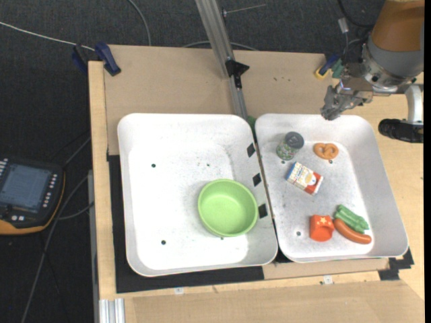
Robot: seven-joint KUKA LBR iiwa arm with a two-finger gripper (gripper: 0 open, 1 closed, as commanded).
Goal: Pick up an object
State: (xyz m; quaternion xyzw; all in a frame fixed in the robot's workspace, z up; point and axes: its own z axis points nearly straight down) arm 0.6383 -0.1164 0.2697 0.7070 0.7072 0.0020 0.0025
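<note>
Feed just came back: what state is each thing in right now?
Gripper: above right bin's far edge, holding nothing visible.
Green bowl: upright, left bin.
Small jar: lying tilted.
Carton: flat on its side.
Pretzel: flat.
Right bin: holds the small items.

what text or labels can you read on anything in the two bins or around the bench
No text reads clearly anywhere.
Small carton in the right bin: printed orange and blue front, too blurred to read.
Small can: label too small to read.
Handheld pendant left of the bench: screen lit, content unreadable.
Green bowl: no markings seen.
</note>
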